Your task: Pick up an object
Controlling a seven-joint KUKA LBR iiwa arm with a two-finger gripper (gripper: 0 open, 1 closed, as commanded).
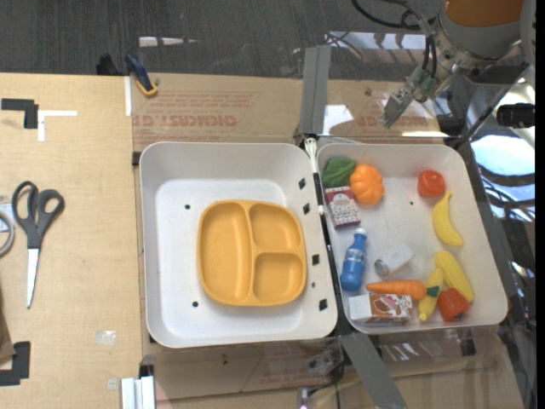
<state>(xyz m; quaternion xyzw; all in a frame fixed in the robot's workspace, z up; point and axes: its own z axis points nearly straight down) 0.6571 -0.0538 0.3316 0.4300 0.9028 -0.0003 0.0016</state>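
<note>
The right bin (477, 196) holds several toy foods: a green leafy piece (339, 170), an orange pumpkin (367, 184), a red tomato (431, 182), a banana (446, 220), a small red carton (342, 208), a blue bottle (354, 259), a grey can (393, 259), a carrot (396, 288), a flat box (390, 308), a yellow corn cob (453, 273) and a red pepper (452, 303). My gripper (402, 102) hangs above the back rim of this bin, up and right of the pumpkin, with nothing seen in it.
The left bin (162, 228) carries a yellow divided plate (253, 252). Scissors (34, 220) lie on the wooden bench at the far left. A blue and yellow clamp (140, 73) sits behind the left bin. Cables hang beside the arm at the upper right.
</note>
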